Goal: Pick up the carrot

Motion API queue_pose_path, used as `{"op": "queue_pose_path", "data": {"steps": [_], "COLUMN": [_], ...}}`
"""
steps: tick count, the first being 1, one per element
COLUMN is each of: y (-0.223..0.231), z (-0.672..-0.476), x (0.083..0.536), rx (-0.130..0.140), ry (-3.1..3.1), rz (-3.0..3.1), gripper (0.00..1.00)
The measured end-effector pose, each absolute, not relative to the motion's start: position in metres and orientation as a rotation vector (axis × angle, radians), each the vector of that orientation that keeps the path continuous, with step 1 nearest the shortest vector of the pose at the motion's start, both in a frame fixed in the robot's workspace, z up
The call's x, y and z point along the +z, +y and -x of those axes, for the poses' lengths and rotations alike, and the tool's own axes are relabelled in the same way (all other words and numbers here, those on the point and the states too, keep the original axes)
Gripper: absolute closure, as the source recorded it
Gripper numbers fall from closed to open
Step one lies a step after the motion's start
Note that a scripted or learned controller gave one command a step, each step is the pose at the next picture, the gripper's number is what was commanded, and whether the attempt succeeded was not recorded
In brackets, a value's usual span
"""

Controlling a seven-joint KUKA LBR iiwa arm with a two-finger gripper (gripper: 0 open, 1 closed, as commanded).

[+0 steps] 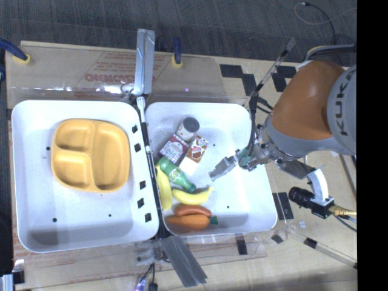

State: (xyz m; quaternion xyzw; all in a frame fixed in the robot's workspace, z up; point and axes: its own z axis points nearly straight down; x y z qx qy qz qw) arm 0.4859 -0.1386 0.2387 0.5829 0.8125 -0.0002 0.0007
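Observation:
The carrot [189, 222] is orange with a small green top at its right end. It lies along the front wall of the right bin [257, 214], just under a red-brown sausage-shaped piece [193, 211]. My gripper [222, 168] hovers over the right half of that bin, up and to the right of the carrot, and apart from it. The gripper's grey tip points left and down. Nothing shows between its fingers.
A yellow banana [182, 194], a green bottle [176, 176], two small cartons [185, 149] and a grey can [190, 125] crowd the right bin's left half. The left bin [30, 223] holds a yellow divided plate [91, 154]. A metal divider [144, 59] stands between the bins.

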Motion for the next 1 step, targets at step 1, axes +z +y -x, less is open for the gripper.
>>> {"op": "queue_pose_path", "data": {"steps": [1], "y": [-0.1033], "z": [-0.4773], "x": [0.1715], "rx": [-0.001], "ry": [2.878], "rz": [-1.264], "gripper": [0.0]}}
